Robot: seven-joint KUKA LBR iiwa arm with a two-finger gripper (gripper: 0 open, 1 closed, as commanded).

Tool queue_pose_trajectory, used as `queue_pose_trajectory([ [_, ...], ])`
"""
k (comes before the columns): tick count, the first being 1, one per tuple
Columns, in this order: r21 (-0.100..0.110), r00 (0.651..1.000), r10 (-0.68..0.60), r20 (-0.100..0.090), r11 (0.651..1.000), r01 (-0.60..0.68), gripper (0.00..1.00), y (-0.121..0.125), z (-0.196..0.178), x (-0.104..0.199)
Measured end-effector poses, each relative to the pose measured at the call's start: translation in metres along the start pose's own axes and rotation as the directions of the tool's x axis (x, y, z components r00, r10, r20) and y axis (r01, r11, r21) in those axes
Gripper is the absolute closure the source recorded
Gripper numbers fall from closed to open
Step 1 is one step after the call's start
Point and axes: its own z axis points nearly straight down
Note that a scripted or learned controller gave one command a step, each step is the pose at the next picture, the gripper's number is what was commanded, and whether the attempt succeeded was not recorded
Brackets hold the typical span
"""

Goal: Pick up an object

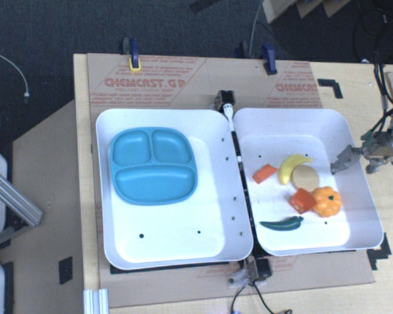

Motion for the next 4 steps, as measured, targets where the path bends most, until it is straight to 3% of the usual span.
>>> queue_pose_trajectory([
  [1,-0.012,1.0,-0.004,0.004,1.0,0.004,0.0,0.003,-0.006,0.0],
  [2,-0.004,1.0,-0.003,0.0,1.0,0.003,0.0,-0.001,0.057,-0.001],
  [3,-0.01,1.0,-0.006,-0.004,1.0,0.006,0.0,0.0,0.108,0.002],
  [4,-0.016,1.0,-0.006,0.002,1.0,0.006,1.0,0.001,0.095,0.001],
])
